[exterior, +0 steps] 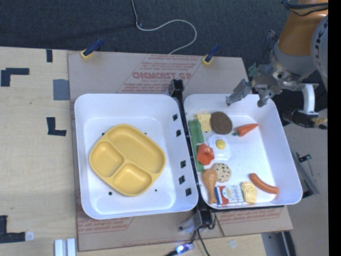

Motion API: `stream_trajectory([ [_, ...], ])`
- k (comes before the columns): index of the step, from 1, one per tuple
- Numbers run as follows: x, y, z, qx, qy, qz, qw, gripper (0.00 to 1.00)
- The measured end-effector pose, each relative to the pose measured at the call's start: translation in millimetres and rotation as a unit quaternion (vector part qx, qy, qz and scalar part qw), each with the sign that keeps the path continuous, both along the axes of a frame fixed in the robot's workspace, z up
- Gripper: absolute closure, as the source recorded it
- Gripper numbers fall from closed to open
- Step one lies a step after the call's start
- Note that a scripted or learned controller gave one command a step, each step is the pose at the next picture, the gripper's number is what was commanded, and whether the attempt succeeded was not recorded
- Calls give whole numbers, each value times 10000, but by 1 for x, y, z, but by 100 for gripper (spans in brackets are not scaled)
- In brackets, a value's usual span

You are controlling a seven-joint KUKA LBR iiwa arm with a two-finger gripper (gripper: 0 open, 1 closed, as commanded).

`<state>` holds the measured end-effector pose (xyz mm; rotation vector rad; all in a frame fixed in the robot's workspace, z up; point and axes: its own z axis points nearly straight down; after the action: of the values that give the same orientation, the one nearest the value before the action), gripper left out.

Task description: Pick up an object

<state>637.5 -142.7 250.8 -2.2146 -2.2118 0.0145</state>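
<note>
The small orange toy carrot (246, 129) lies in the upper part of the right white bin (282, 159), its long axis running from 8 o'clock up to 2 o'clock with the tip pointing toward 2. The pincer (249, 94) hangs just beyond it at about 12 o'clock over the bin's far rim, fingers spread wide and holding nothing.

Setting: robotics lab test bench. Evidence: industrial arm (301, 31) at bench's right edge; two white bins (85, 108) on clamped cardboard sheet (154, 73); blue-yellow clamps (91, 48) at sheet's far edge; black tape markers (53, 127) at left; loose cable (160, 23) over dark floor.
</note>
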Motion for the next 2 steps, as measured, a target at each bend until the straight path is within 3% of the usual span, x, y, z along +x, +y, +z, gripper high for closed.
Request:
stream_trajectory([
  [1,2,0,9,-7,-67,15,10000,0],
  [2,-2,8,-53,-8,-41,13,10000,0],
])
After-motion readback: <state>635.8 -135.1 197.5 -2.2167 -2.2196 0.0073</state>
